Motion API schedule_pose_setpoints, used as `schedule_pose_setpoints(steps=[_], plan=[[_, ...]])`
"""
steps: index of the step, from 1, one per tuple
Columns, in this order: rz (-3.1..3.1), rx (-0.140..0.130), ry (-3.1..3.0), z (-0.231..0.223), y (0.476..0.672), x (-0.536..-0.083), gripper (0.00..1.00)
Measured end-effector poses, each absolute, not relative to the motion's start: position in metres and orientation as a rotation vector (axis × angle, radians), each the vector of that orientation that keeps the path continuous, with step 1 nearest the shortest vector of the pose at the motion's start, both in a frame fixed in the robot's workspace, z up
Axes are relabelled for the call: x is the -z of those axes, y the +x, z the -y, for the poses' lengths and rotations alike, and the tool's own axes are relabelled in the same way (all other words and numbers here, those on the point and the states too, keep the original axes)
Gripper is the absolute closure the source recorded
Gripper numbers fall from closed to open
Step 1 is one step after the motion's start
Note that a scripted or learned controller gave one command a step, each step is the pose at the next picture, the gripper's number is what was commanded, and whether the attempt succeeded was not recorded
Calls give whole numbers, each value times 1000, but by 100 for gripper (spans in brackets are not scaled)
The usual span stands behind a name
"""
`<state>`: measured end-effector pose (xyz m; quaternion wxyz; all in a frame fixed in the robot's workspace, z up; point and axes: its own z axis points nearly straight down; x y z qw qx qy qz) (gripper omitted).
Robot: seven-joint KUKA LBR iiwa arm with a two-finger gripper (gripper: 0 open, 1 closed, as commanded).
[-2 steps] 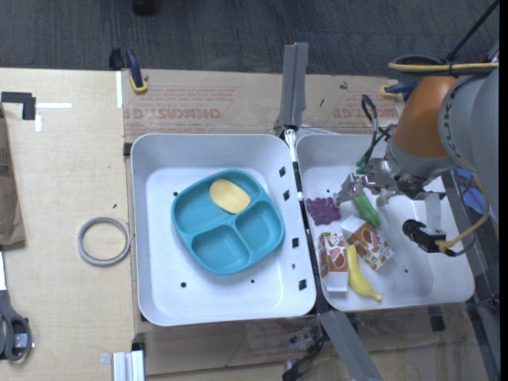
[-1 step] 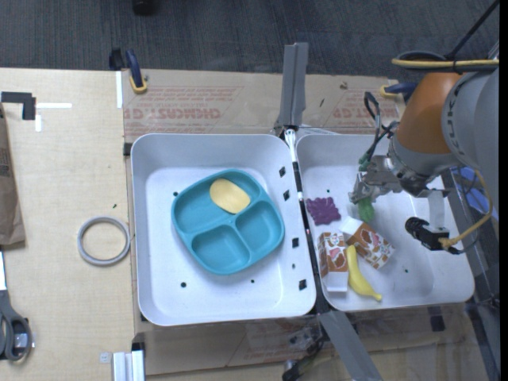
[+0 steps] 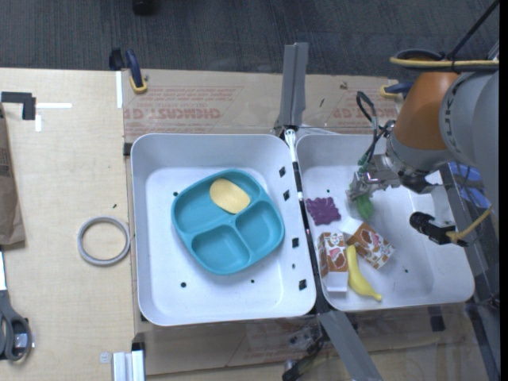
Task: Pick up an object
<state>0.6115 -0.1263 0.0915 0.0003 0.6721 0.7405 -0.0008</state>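
My gripper [image 3: 363,187] hangs low in the right bin [image 3: 413,284], near its back left part. Directly under it lies a small green object [image 3: 364,207], partly hidden by the gripper; I cannot tell whether the two touch. To the left of that sits a purple bunch of grapes [image 3: 322,209]. Nearer the front lie a red-and-white carton [image 3: 333,254], an orange-brown packet [image 3: 371,246] and a yellow banana [image 3: 359,275]. The grey arm with its orange band [image 3: 425,109] comes in from the right.
The left bin [image 3: 159,276] holds a teal divided plate [image 3: 230,232] with a yellow piece [image 3: 229,195] in its back section. On the bench to the left lie a grey ring [image 3: 104,240] and scissors [image 3: 12,336]. A black cable clip [image 3: 432,227] hangs over the right bin.
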Motion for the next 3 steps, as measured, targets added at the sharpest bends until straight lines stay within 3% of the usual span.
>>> schedule_pose_setpoints(steps=[1,2,3], plan=[[-2083,3,2352,147,586,-156,100],[-1972,4,2448,162,588,-134,100],[-1916,4,2489,134,602,-202,100]])
